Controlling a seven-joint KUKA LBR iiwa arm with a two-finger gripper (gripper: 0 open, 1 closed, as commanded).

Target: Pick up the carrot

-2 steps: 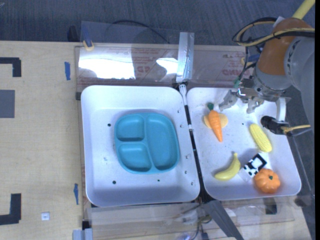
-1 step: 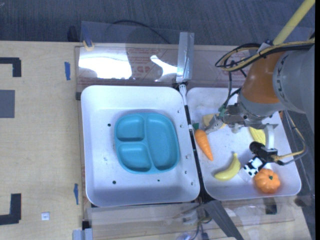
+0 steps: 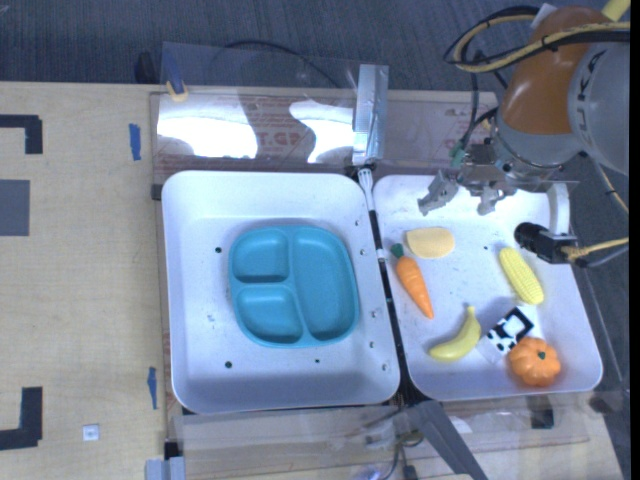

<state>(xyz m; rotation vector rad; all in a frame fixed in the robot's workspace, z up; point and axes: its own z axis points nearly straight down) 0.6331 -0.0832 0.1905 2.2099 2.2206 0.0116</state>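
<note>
carrot lay untouched by the divider, gripper above it and apart

gripper (image 3: 461, 196) hung over the far part of the right bin (image 3: 585, 368), its two grey fingers spread wide with nothing between them. open white floor lay under and around it, up to the bin's far wall.

carrot (image 3: 413, 282) lay flat at the left edge of the right bin, close along the divider between the bins, green stub toward the far side, orange taper pointing near-right. smooth, cone-shaped, glossy like plastic.

pale yellow rounded piece (image 3: 429, 242) sat just beside the carrot's top. banana (image 3: 456, 338), curved, lay near its tip. corn cob (image 3: 521, 274) and pumpkin (image 3: 533, 360) were farther right, with a black-and-white tagged block (image 3: 508, 330) touching the pumpkin.

left bin (image 3: 190, 298) held a teal three-part tray (image 3: 294, 284), rounded corners, matte
</note>
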